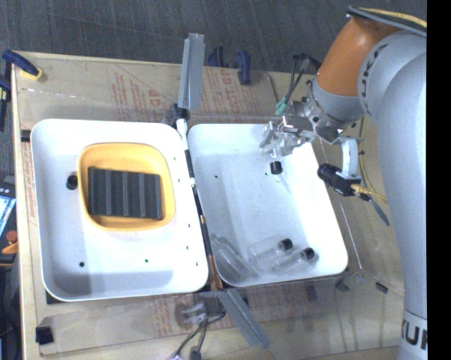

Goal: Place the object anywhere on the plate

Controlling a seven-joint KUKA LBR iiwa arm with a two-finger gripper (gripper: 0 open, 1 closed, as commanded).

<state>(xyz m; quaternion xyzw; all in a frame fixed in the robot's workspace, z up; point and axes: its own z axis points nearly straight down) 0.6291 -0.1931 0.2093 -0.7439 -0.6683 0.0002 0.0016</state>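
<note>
A yellow plate (124,158) with rounded corners lies in the left bin (52,261), and a dark ribbed rectangle (126,193) covers its middle. My gripper (276,147) hangs over the upper part of the right bin (240,193), far to the right of the plate. A small black piece (275,168) shows just below the gripper; whether it is held or lies on the bin floor I cannot tell. Two clear plastic bottles with black caps (285,244) (308,254) lie at the right bin's near edge, next to a clear cup (229,259).
A small black object (71,181) sits in the left bin by the plate's left edge. The ridge between the bins (195,201) runs between gripper and plate. A grey metal bar (190,70) stands behind the bins. Cables and a black fitting (338,178) hang by the wrist.
</note>
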